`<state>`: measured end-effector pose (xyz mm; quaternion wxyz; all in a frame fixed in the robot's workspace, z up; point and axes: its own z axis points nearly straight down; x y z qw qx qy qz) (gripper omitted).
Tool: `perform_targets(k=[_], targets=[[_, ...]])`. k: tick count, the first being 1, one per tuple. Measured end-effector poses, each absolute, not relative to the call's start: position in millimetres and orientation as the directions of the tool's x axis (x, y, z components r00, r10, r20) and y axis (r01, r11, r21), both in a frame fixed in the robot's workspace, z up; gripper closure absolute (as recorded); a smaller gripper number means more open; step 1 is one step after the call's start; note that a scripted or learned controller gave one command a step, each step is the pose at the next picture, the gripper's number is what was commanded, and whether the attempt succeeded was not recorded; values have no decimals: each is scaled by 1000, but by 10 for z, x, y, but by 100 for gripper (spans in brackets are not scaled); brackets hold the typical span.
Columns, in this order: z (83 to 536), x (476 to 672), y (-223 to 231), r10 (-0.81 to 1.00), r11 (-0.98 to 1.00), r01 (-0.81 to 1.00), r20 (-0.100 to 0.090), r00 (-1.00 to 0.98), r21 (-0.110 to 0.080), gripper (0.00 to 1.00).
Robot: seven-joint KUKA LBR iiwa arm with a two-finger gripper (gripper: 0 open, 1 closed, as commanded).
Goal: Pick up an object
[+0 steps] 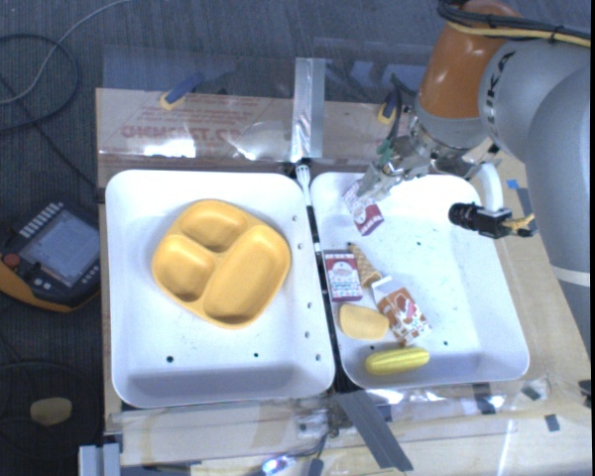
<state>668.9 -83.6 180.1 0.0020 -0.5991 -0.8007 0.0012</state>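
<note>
The jaws pinch one small shiny packet with a dark red patch over the right white bin's far left corner. The packet's long side slants down toward the near edge. One smooth yellow three-part plastic dish sits in the left white bin.
</note>
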Motion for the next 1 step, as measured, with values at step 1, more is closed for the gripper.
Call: perform_targets(k=[1], targets=[[1844,6537,-424,992,123,992,2,-123,-8,100]])
